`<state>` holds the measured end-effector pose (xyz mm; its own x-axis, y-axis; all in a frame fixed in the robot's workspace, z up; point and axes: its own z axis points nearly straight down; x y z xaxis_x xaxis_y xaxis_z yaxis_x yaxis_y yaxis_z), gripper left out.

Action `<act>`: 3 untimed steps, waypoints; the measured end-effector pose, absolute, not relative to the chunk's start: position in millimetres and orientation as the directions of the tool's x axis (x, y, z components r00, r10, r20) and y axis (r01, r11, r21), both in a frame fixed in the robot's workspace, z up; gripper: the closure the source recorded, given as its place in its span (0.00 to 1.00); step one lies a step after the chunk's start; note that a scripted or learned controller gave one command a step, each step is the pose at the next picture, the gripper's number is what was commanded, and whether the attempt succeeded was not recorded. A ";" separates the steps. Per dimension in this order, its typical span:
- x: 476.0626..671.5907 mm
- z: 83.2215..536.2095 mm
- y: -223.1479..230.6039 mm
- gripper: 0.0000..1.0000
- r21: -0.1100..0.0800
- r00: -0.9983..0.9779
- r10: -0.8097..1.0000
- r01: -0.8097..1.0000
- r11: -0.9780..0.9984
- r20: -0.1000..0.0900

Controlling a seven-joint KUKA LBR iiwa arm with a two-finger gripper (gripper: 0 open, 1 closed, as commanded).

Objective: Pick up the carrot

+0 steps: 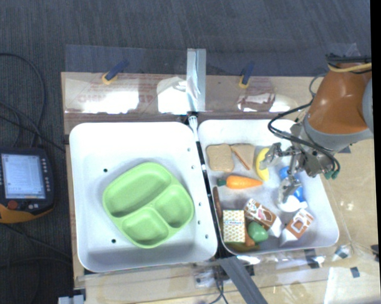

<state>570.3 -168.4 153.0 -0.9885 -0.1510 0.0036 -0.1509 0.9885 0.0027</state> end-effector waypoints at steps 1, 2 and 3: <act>564.2 119.2 -123.0 0.00 -0.009 -0.984 -0.176 -0.176 0.984 -0.018; 562.3 112.4 -109.4 0.00 -0.030 -0.947 -0.321 -0.321 0.947 -0.022; 542.3 115.1 -106.5 0.00 -0.048 -0.936 -0.345 -0.342 0.938 -0.068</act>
